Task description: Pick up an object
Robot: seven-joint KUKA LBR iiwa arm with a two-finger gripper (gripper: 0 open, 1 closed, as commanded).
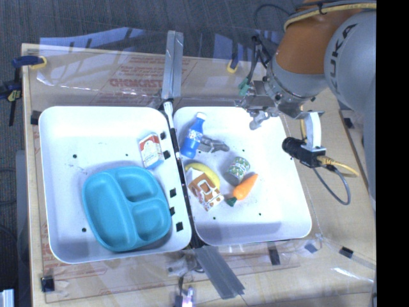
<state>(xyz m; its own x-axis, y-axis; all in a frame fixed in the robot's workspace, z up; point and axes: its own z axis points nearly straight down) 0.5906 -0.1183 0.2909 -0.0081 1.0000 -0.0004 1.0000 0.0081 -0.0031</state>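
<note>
A camera looks down at a slant on a counter (pixel 77 69) carrying two shallow white bins side by side.

The left bin (pixel 57 126) holds a blue divided tray (pixel 126 208) lying flat near its front, and a small red and white carton (pixel 150 149) just beyond the tray by the right wall. The print on the carton is too small to read.

The right bin (pixel 281 203) holds a cluster of objects near its left side: a blue and white bottle (pixel 192 138) lying tilted, a dark metal piece (pixel 216 146) just beside it, a yellow banana (pixel 203 172), an orange and white box (pixel 204 192) touching the banana, a round green patterned item (pixel 239 167), and an orange carrot (pixel 243 187) with a green end.

Faded red writing on the clear sheet beyond the bins cannot be read with certainty.

The grey arm (pixel 345 50) reaches in from the right, cut off by the frame; part of the letters "KUKA" shows on it. Its gripper (pixel 259 117) hangs over the far edge of the right bin, apart from every object. Whether the jaws are parted or closed cannot be told; nothing is seen between them.
</note>
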